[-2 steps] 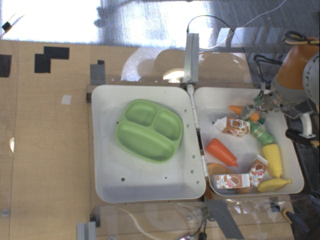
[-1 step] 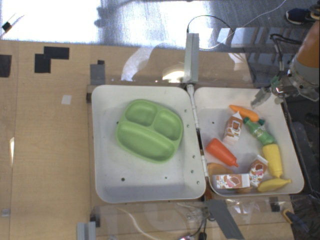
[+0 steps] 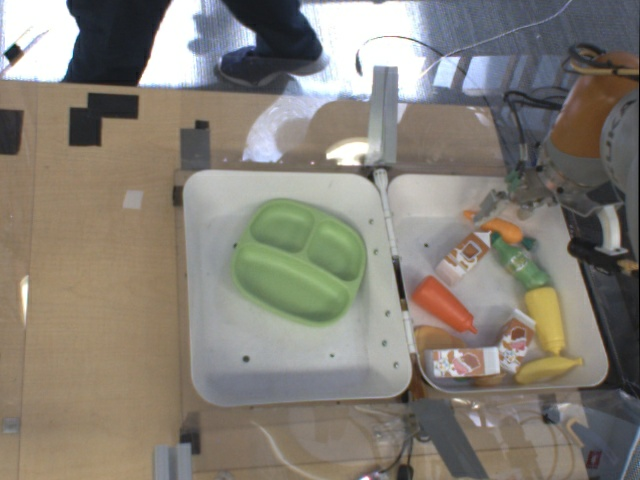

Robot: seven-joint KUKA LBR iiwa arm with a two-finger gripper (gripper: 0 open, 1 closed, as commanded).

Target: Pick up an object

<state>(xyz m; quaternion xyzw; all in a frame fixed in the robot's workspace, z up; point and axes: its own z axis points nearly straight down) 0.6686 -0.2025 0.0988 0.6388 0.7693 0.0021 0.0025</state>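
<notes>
The gripper (image 3: 518, 196) is seen low over the far side of the right bin (image 3: 600, 363), but whether its fingers are parted or closed cannot be told, and nothing is visibly held. Just below it an orange carrot (image 3: 502, 231) is lying, with a green bottle (image 3: 518, 260) and small carton (image 3: 464, 257) beside.

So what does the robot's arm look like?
The arm is grey and rounded, with a shiny orange band above the wrist. Thin dark cables run beside it. At its tip sits a small gripper of silvery metal, with little green and orange specks on it.
</notes>
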